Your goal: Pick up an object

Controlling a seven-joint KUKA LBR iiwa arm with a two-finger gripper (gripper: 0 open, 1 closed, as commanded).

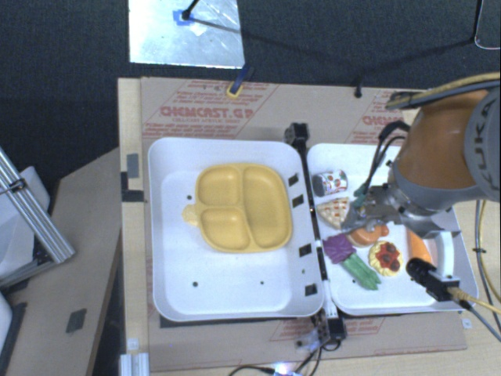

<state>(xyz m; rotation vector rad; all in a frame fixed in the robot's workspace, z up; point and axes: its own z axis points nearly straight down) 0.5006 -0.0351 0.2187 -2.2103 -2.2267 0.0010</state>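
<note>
Camera view looks down on my right-hand shallow white bin [356, 153], where the toy food lies in a cluster: a small red-and-white labelled can [330, 182] on its side near the top, a tan waffle-patterned wedge [335, 210] just below it, a purple lumpy piece [339, 248], a green pod-shaped piece [362, 272] beside that, a round yellow plate of red-sauced spaghetti [386, 258], an orange sausage-like piece [365, 236] and an orange carrot-like stick [420, 249] further right. My gripper [369, 212] sits low over the middle of this cluster, just above the sausage piece and beside the wedge. I cannot tell how it is set or whether it touches anything; my grey wrist and orange band [442, 143] cover it, and the dark shapes there are perhaps only cable and housing. The left white bin [168, 284] holds a yellow three-compartment plastic tray [239, 207]. Both bins rest on a brown cardboard-covered surface [203, 108], with dark carpet and a shiny metal sheet [184, 22] beyond it.
</note>
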